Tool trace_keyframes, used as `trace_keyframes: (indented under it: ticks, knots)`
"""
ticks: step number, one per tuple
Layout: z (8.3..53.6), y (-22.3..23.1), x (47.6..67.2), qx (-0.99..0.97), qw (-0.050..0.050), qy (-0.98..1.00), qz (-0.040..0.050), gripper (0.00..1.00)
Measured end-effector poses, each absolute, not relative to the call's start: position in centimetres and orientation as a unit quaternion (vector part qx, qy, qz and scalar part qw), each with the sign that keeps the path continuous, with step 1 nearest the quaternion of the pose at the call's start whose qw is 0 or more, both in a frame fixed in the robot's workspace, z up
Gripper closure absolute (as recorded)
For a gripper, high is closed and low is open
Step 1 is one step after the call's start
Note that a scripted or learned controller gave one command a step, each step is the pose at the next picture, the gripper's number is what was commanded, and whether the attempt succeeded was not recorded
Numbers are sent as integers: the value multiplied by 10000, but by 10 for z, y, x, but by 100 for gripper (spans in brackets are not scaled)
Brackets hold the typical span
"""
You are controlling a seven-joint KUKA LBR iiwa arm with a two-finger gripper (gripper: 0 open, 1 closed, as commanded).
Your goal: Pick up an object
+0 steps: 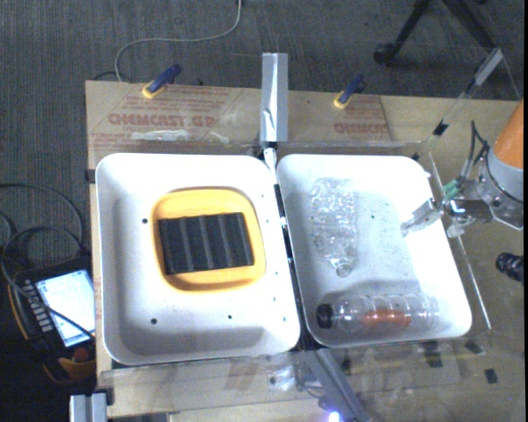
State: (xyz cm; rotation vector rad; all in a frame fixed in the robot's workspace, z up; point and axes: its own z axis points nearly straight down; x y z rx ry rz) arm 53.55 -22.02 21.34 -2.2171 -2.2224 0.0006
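Note:
A yellow block with a black ribbed top (207, 240) lies in the middle of the left bin (123, 178). In the right bin (396, 167), a crushed clear plastic bottle (334, 222) lies upright in the picture near the centre. A clear bottle with a black cap and reddish contents (378, 313) lies along that bin's front wall. My gripper (440, 214) hangs over the right bin's right rim, well apart from both bottles, with nothing seen in it.
A metal bar (274, 99) stands at the back between the bins. Two clamps (162, 79) (349, 90) hold the board behind them. A clear panel (462, 244) edges the right bin. A device with a lit screen (57, 306) lies on the floor at left.

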Motion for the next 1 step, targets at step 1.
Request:
trace_keyframes:
  ticks: [1]
  knots:
    - [163,-168,600,-6861,7,-7275,11,0]
